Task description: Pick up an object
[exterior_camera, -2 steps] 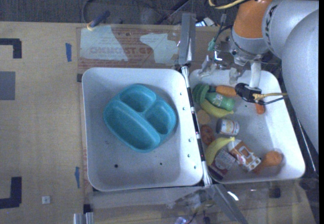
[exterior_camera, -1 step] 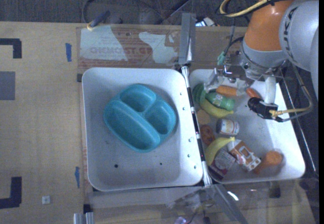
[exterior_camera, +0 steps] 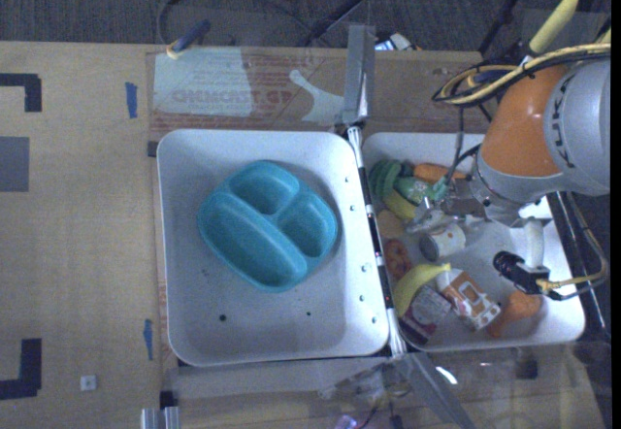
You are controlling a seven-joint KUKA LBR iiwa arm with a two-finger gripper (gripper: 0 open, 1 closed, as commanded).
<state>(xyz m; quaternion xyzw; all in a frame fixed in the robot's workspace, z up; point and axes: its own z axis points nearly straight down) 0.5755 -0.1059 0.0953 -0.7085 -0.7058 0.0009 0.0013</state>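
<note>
From above, at a slant: the counter [exterior_camera: 78,223] carries two shallow white bins side by side. The left bin [exterior_camera: 167,252] holds one thing, a teal divided tray [exterior_camera: 269,223] with three compartments, lying flat near the middle, a little toward the far side.

All the action is in the right bin [exterior_camera: 505,335]. The arm [exterior_camera: 543,141], grey with its orange band, comes in from the right and hangs over the far half of that bin. The hand [exterior_camera: 439,215] is down low among the clutter. How wide it stands, and whether it has hold of anything, I cannot tell from this angle.

Just beside the hand, on the near side, lies a small pale cylinder [exterior_camera: 444,242], whitish-grey and on its side. It is the closest thing to the hand. Whether the two touch I cannot say.

Around it:
- A green lump [exterior_camera: 388,180] sits against the bin's left wall at the far end.
- An orange piece [exterior_camera: 428,171] is next to the green lump.
- A reddish-brown round thing [exterior_camera: 396,257] sits by the left wall.
- A yellow banana-shaped thing [exterior_camera: 424,279] is just nearer than the reddish-brown one.
- A small white-and-orange carton [exterior_camera: 472,302] lies tilted beside the yellow thing.
- An orange lump [exterior_camera: 524,307] rests toward the near right corner.
</note>
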